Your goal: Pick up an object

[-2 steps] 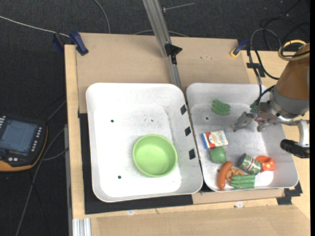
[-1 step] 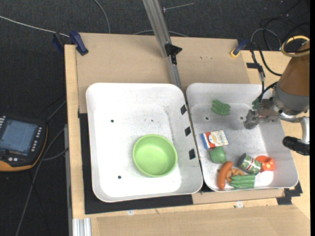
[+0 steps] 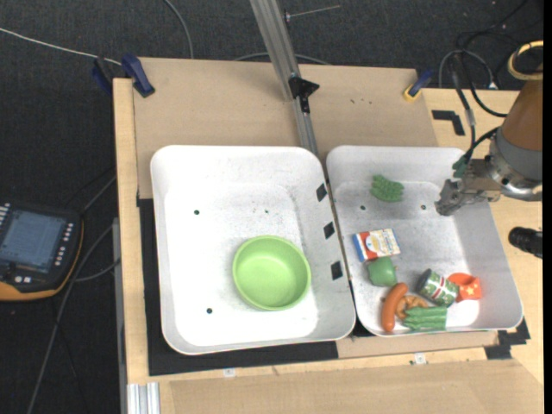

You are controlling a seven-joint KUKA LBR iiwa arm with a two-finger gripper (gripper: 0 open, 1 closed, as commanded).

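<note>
Right bin open across its middle and far floor, near corner crowded with toy food; left bin clear save green bowl.

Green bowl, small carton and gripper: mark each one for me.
green bowl (image 3: 271, 272): camera view, middle of its inside.
small carton (image 3: 376, 244): camera view, its top face.
gripper (image 3: 447, 203): camera view, at its fingertips.

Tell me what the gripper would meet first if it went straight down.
Probably bare floor of the right bin. The gripper hangs over an open patch, with the green toy off to its side, though height is unclear.
</note>
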